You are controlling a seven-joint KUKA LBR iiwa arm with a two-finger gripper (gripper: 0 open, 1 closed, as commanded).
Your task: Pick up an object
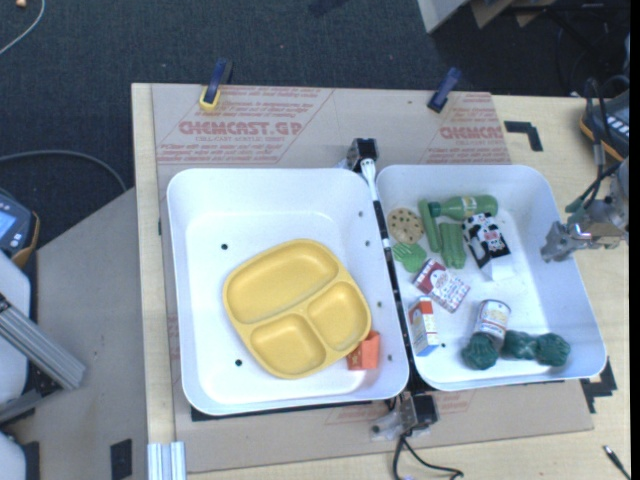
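My gripper hangs over the right rim of the right bin, with nothing seen in its grasp. Several small objects lie in that bin, to the gripper's left. They include a round cookie, a green bottle, a black-and-white toy, a red-and-white packet, a small can, an orange-and-white carton and a dark green bumpy piece. The toy is the closest to the gripper, about a hand's width away.
The left bin holds a yellow divided plate with an orange block at its lower right edge. Clamps pin the cardboard sheet at the back. Cables and gear sit at the far right.
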